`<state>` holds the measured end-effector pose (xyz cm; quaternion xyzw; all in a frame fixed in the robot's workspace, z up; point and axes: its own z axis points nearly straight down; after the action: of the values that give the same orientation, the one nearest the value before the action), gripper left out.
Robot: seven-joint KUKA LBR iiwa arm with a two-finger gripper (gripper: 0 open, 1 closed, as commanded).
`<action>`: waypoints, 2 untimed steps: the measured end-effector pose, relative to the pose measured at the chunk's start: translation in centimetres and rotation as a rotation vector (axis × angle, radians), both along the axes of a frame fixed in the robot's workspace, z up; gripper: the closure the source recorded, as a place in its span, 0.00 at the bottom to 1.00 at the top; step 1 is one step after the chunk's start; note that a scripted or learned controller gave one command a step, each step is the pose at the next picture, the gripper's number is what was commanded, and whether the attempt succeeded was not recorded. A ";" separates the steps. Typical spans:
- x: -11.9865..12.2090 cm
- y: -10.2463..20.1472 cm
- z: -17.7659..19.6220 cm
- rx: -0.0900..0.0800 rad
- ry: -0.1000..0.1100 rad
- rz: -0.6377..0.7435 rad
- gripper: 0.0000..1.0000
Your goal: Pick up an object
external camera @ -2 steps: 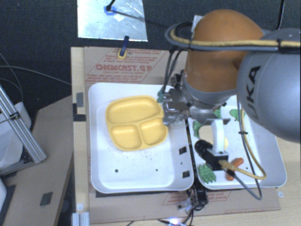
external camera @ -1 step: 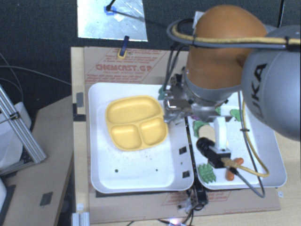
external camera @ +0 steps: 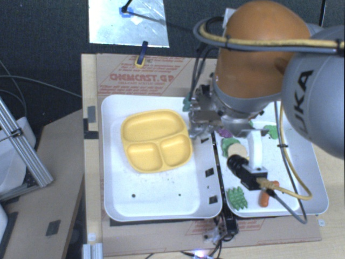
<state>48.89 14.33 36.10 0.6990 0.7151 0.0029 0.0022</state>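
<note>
- While the arm [external camera: 259, 53] leans over the seam between the bins, its hand [external camera: 207, 124] is hidden beneath the wrist; grip state cannot be told.
- Left bin [external camera: 116, 198]: yellow divided tray [external camera: 155, 140].
- Right bin [external camera: 307, 198]: small toys, including green piece [external camera: 237, 197] and orange piece [external camera: 264, 198], awaiting picking.

Glossy yellow plastic tray [external camera: 156, 140] (smooth) in matt white bin [external camera: 113, 161].

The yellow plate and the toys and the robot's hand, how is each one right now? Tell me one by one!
yellow plate: lying flat, right way up, in the left bin, nothing in its three sections.
green toy: lying in the right bin, near its front.
orange toy: lying in the right bin beside the green toy.
hand: low over the edge between the bins, mostly hidden by the arm.
</note>
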 end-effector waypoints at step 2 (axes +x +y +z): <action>0.1 0.0 2.1 0.000 -0.003 0.010 1.00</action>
<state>49.03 14.34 38.21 0.6955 0.7185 0.0039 0.0033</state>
